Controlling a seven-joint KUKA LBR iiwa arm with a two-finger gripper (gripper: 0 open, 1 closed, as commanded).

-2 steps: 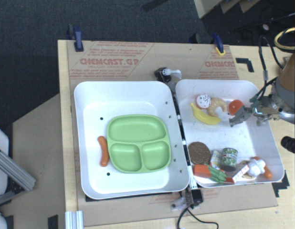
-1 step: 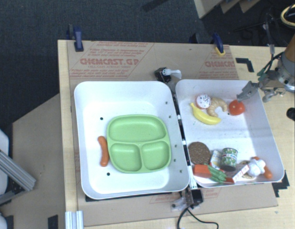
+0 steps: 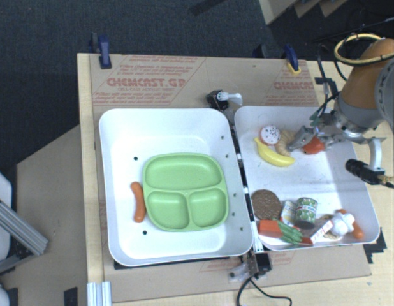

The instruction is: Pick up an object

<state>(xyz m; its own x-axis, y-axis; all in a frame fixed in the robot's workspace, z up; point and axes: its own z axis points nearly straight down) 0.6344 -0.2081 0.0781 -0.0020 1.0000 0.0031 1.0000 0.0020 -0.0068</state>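
In right bin (image 3: 369,199), small red-orange object (image 3: 313,146) at end effector (image 3: 303,139)

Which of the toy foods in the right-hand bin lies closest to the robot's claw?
The small red piece right at the gripper; the banana lies farther left.

— Where is free room found?
— The left bin (image 3: 114,171) is largely taken up by the green tray (image 3: 184,191); bare floor is left around it.
— And the right bin (image 3: 369,203)?
— Its near edge is crowded by the toy pile (image 3: 305,222); its middle is left clear.
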